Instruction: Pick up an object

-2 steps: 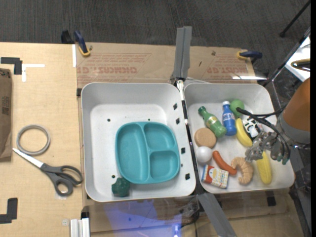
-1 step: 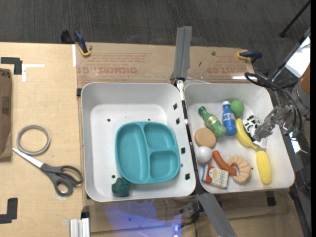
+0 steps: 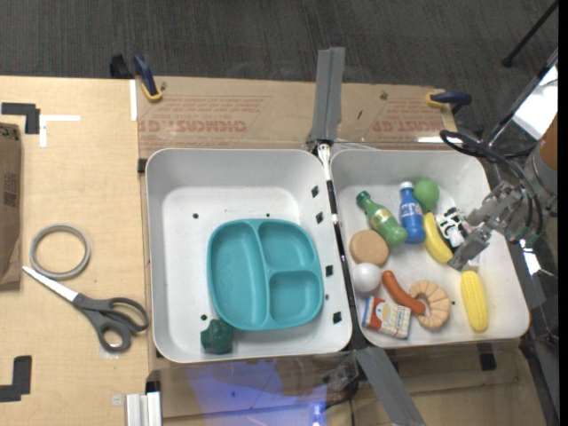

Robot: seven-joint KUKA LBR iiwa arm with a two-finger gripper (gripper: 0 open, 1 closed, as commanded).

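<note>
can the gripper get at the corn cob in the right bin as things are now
Probably yes. The corn cob lies near the right bin's right wall with its top bare, and the gripper hangs just above it. The banana sits further up, apart; only the close wall might crowd one finger.

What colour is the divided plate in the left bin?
Teal; the three-compartment plastic plate shows best in the camera view.

The cardboard sheet [image 3: 266, 118] bears red lettering (upside down, unreadable).
</note>
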